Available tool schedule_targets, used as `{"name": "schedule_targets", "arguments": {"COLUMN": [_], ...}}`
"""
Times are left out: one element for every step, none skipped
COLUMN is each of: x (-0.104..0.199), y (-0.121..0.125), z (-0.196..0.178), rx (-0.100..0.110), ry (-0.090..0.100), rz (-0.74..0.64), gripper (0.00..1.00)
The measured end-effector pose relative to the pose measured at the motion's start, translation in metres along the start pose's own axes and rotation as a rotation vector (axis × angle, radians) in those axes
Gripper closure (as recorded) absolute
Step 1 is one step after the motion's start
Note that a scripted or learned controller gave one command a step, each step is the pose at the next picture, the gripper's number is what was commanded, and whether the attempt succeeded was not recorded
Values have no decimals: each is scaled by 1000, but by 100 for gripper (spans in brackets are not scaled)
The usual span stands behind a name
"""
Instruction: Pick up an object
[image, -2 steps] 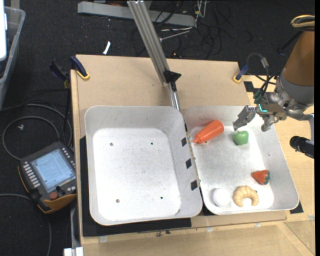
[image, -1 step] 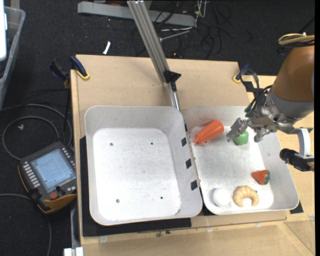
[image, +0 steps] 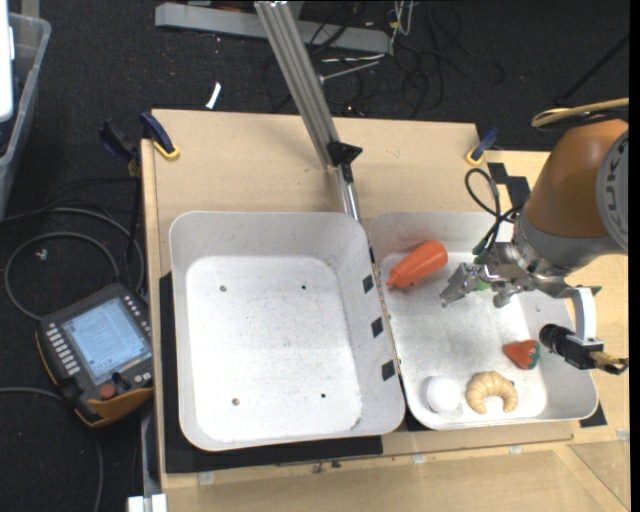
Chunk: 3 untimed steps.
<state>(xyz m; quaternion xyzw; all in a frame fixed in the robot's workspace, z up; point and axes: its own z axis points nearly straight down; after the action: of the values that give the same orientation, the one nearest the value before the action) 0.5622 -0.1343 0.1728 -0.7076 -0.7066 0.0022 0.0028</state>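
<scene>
A tan wooden bench (image: 260, 150) carries two shallow white bins side by side, with dark carpet and loose cables all round it. The right bin (image: 440, 350) serves as the landmark here. To its left, touching along the shared edge, lies the left bin (image: 270, 340), its speckled floor marked by a few small dark dots. Over the right bin's upper part hangs the gripper (image: 462, 288), its grey fingers spread a little apart and pointing left, with nothing between them. The arm (image: 580, 200) reaches in from the right side of that bin, its orange band plain above the wrist. In the right bin, an orange carrot (image: 418, 263) lies tilted near the upper left corner, just left of the gripper and apart from it. A white egg (image: 443, 393) and a tan croissant (image: 492, 391) rest near the lower rim, just beside each other. A small red piece (image: 521, 352) (its kind is hard to tell) lies toward the right rim. Far left of the bins, on the carpet, sits a teach pendant (image: 95, 350) with a lit screen. A metal pole (image: 305, 85) slants down from the top toward the right bin's upper left corner.
</scene>
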Motion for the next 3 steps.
{"name": "schedule_targets", "arguments": {"x": [8, 7, -1], "y": [4, 5, 7], "z": [48, 35, -25], "rx": [-2, -9, -14], "ry": [0, -1, -3], "rz": [-2, -1, -2], "gripper": [0, 100, 100]}}
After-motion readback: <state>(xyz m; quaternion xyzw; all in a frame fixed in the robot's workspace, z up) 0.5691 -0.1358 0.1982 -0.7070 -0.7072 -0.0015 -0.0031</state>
